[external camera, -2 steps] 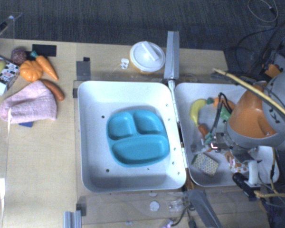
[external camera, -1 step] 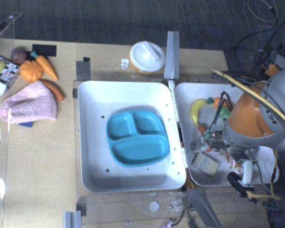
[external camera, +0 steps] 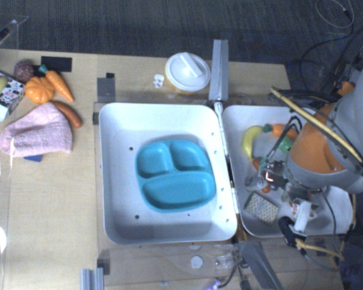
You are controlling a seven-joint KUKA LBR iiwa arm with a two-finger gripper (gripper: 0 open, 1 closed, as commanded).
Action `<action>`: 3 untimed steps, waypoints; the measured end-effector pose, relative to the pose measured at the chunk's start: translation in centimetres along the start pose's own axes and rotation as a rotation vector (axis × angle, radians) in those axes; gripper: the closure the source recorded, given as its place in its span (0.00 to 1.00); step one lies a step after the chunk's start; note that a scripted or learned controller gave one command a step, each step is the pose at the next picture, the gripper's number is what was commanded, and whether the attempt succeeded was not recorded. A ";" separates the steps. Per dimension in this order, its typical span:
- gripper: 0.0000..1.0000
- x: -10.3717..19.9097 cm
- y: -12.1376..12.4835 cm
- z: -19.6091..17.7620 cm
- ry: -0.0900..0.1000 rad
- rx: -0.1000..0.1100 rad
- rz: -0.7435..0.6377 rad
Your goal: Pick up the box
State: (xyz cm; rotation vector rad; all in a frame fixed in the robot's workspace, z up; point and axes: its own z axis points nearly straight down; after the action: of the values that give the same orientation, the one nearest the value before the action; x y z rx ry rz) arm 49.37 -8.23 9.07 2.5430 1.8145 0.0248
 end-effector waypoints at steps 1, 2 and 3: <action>1.00 0.0 0.2 -1.2 -0.002 -0.004 -0.004; 1.00 -3.1 0.6 -9.9 -0.001 0.022 -0.142; 0.00 -3.0 0.6 -9.9 -0.001 0.022 -0.143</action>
State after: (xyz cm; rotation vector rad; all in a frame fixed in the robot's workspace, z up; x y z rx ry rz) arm 48.74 -11.24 18.97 2.4194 2.0021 0.0015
